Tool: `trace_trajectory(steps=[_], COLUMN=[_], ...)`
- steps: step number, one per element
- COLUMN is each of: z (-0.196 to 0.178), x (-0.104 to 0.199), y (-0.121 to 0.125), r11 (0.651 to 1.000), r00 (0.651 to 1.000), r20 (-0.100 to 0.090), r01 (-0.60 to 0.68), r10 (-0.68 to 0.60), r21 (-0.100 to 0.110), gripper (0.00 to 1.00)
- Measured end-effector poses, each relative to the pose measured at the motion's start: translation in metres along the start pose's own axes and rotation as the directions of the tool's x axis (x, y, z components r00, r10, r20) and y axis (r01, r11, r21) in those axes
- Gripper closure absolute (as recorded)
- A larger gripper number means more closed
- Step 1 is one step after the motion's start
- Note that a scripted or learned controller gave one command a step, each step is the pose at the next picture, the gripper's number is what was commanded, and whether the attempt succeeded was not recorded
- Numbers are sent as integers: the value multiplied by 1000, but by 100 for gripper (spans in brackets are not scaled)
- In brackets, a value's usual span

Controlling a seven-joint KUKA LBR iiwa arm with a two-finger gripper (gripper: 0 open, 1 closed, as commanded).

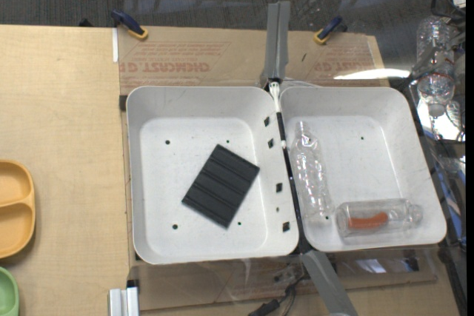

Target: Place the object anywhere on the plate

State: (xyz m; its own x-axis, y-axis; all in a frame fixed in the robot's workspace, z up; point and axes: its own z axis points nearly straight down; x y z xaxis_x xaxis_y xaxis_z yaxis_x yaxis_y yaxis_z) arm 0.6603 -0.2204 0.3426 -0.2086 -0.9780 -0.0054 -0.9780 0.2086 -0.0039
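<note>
I cannot tell whether my end effector is spread or pressed together. I take the plate to be the black ridged plate (pixel 221 185), lying flat and askew in the middle of the left bin (pixel 137 159).

The things I could carry to it are both in the right bin (pixel 400 115). One is a clear plastic bottle (pixel 311 170) lying along the bin's left wall. The other is a clear bottle with an orange piece inside (pixel 378 218), lying on its side near the front wall. Which of the two is meant, I cannot say.

I expect several risks:
- Both bottles are round, smooth and thin-walled, so a squeeze may buckle them or let them squirt out sideways.
- Each lies close to a wall, which leaves little room on that side, and I might strike the wall or only nudge the bottle.
- The two nearly meet at the front left corner, so moving one could roll the other.
- On the plate's ridges a bottle might roll off once released.

The clear plastic almost vanishes against the white bin, so the bottles' edges and caps are hard to make out. Glare and clear clutter at the right edge (pixel 437 85) are unreadable. An orange divided dish (pixel 15 207) on the table (pixel 67 122) is cut off at the left.
</note>
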Motion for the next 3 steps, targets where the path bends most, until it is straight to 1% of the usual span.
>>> trace_trajectory(steps=[1, 2, 3], z=[-12, -13, -21], x=[0, -3, -11], y=[0, 0, 2], r11=[961, 888, 688], r00=[961, 888, 688], r20=[1, 1, 3], r01=[275, 459, 726], r10=[-275, -459, -726], r21=[-1, -1, -1], gripper=[100, 100, 100])
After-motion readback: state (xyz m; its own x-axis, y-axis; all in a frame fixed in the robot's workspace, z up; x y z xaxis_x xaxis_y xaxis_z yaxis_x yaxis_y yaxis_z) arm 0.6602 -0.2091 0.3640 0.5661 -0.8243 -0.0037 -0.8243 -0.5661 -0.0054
